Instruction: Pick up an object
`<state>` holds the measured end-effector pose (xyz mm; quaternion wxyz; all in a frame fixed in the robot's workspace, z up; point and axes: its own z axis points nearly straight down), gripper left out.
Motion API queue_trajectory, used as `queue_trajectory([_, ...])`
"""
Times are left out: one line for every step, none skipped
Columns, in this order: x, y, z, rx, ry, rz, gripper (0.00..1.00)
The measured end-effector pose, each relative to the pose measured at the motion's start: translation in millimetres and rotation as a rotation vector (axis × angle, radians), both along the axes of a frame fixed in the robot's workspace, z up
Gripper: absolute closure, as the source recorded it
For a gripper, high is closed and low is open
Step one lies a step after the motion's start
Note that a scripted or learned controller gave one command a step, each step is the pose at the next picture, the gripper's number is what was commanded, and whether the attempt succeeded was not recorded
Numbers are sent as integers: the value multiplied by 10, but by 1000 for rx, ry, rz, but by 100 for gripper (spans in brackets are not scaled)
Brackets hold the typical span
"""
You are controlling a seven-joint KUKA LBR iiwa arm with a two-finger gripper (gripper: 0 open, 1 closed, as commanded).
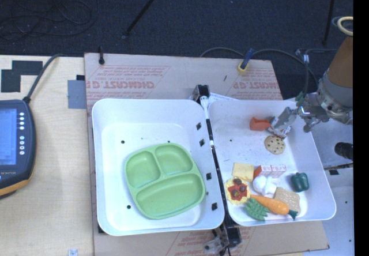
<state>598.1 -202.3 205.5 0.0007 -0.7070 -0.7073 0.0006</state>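
Now we see the gripper (282,126) low over the right bin (323,191), just above the round cookie (275,145) and beside an orange-red piece (259,124); whether its claw is apart or together we cannot tell. Toy foods crowd the bin's near corner, among them a carrot (270,204) and a green pepper (299,181). A green divided plate (164,180) lies in the left bin (109,134)

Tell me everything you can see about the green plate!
The green plate is a light green tray, plastic by its look, with rounded corners and three sections: two small ones at the far side and one long one nearer the camera. It lies flat, turned a bit askew, on the floor of the left white bin. Its sections look bare, and the bin floor is all that touches it.
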Motion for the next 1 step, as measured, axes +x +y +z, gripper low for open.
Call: queue_trajectory([-21,-98,-694,3,8,0,0])
